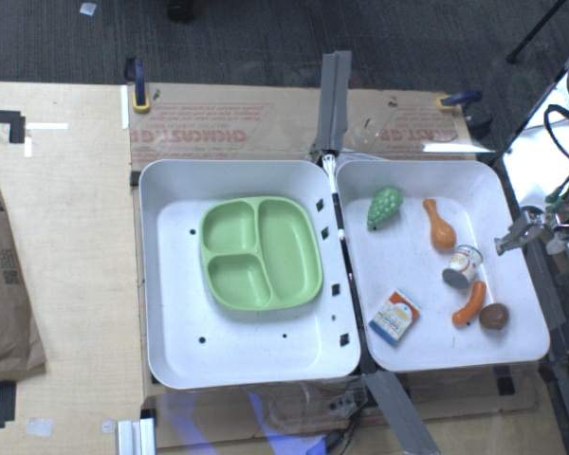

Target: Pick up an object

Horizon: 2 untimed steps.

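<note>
From above the bench, two shallow white plastic bins sit side by side on a pale wooden top. The left bin [171,349] holds a light green plastic plate with three compartments [262,252], lying flat and a little toward the bin's far half.

The right bin [436,354] carries the small things. A bumpy green toy shaped like a bunch of grapes [384,207] lies near the far left corner of that bin. To its right is an orange toy shaped like a drumstick or carrot [439,226], lengthwise toward the near side. Below that, a small silver can lying on its side [463,265] rests close to an orange-red toy sausage [469,303], and a round brown ball-like object [494,317] sits just beside the sausage's right end. Nearer the left wall, a small blue and orange carton [394,317] lies tilted on the bin floor, apart from the others.

The grey metal two-finger gripper [514,237] shows at the right rim of the right bin, level with the can and apart from every object. It is too small and edge-on to tell how its claw is set. Nothing is seen in its grasp.

Behind the bins lies a flattened brown cardboard sheet with red print [218,126].
</note>
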Each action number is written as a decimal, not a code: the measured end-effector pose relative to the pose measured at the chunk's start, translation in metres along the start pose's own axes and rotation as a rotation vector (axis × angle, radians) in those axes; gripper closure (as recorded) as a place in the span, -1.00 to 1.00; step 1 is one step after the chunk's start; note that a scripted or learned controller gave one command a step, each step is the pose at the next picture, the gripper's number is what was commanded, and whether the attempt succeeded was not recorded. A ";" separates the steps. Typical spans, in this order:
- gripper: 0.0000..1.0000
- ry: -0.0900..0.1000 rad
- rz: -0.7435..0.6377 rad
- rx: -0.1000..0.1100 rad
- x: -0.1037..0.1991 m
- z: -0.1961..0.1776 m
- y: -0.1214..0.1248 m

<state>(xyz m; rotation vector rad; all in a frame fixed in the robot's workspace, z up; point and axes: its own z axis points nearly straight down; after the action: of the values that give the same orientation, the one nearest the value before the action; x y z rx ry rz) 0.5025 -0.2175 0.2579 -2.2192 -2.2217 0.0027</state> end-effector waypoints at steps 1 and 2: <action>-1.00 0.000 0.016 0.001 0.064 0.039 0.042; -1.00 -0.001 0.056 -0.001 0.042 0.102 0.099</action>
<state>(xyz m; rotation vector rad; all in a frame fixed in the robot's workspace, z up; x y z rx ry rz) 0.6013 -0.1756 0.1553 -2.2814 -2.1599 0.0034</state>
